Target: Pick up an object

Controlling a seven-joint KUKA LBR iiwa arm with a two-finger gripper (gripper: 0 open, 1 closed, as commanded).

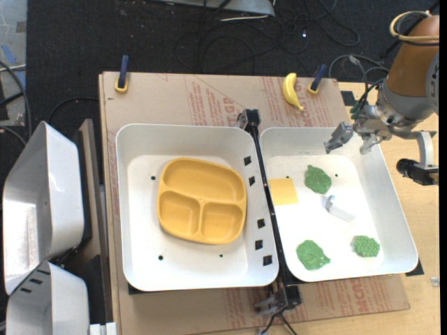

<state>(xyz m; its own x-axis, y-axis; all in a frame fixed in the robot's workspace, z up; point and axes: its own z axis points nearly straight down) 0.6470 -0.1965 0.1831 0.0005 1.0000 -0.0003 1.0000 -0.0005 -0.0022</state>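
The right bin [391, 208] holds a yellow square [283, 192], a green leafy piece [318, 180], a second green piece [312, 255], a small textured green piece [365, 246] and a pale grey piece [336, 209]. My gripper [355, 139] hangs over the bin's far edge, up and to the right of the upper green piece. Its fingers [338, 137] stand apart, open, with nothing between them.
The left bin [133, 208] holds a yellow divided tray [202, 201]. A toy banana [292, 91] lies on the cardboard behind the bins, beside a blue clamp [317, 79]. White containers [38, 194] stand off the bench at left.
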